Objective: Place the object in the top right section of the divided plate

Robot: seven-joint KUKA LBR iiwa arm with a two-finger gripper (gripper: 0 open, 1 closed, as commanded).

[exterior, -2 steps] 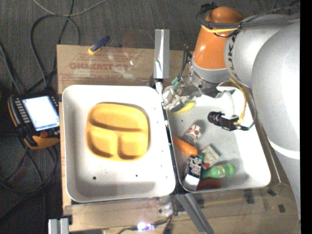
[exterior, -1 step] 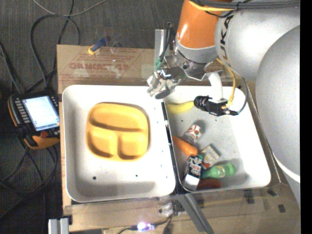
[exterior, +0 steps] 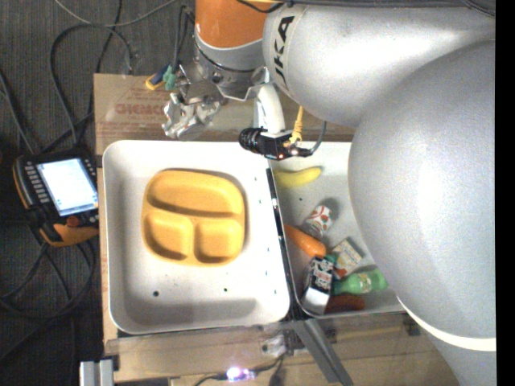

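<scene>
Two white bins (exterior: pixel 121 296) sit on the table. Above the left bin's far rim hangs the end effector (exterior: pixel 189 117); its state is unclear. Below it lies the yellow divided plate (exterior: pixel 195 215); down-right, a banana (exterior: pixel 298 176).

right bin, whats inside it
The right bin holds a banana, carrot, green bottle and small packets. The arm covers its far side.

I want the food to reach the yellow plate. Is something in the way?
Only the low walls where the two bins meet stand between the toys, such as the banana and carrot, and the divided plate. The plate's sections look bare. The gripper hangs beyond the bins' far edge.
</scene>
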